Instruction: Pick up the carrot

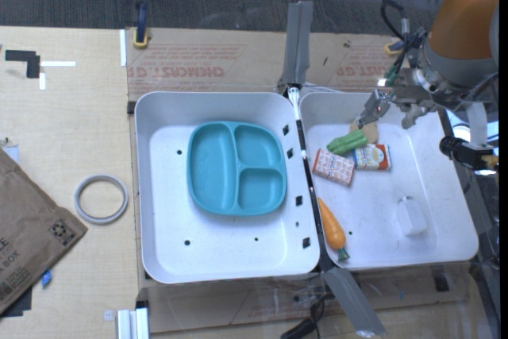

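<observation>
The orange carrot (332, 228), with a green stub at its near end, lies in the right bin (444, 246) along the left wall near the front corner. My gripper (389, 117) hangs over the back of that bin, well behind and to the right of the carrot. Its fingers (367, 118) are spread open with nothing between them.
In the right bin, a green vegetable (348, 142), a red-and-white snack box (333, 167) and a small packet (371, 157) lie just under the gripper. A white object (411, 217) rests near the front right. The left bin (159, 242) holds a teal divided plate (236, 168). A tape ring (101, 198) lies on the bench.
</observation>
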